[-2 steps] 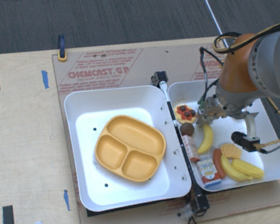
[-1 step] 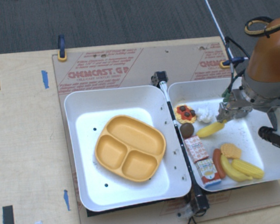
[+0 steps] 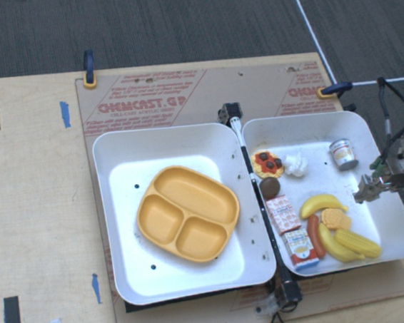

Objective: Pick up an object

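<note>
Two shallow white bins sit side by side on the desk (image 3: 37, 232), held together along their shared wall by a black clamp, which keeps them from sliding apart under the arm's pushes.

The left bin (image 3: 113, 202) carries a single yellow divided plate (image 3: 187, 213), lying flat and slightly turned, near the middle and apart from every wall.

The right bin (image 3: 394, 244) holds all the small candidates for picking. Along the shared wall a small pizza toy (image 3: 267, 162), a brown round piece (image 3: 270, 187), a pink-and-white packet (image 3: 282, 213) and a red-and-white carton (image 3: 299, 246) lie in a rough column. Beside them a red sausage (image 3: 314, 236) touches the bunch of bananas (image 3: 336, 233), with an orange cracker-like disc (image 3: 332, 217) resting on the bananas. A crumpled white piece (image 3: 296, 164) lies next to the pizza, and a small silver can (image 3: 342, 154) stands well apart near the far wall, making it the easiest target, by my judgement.

The tool (image 3: 370, 190) hangs over the right side of the right bin, between the can and the bananas and touching neither. Nothing shows between its tips; whether they are spread or closed I cannot tell. No pick looks made yet.
</note>
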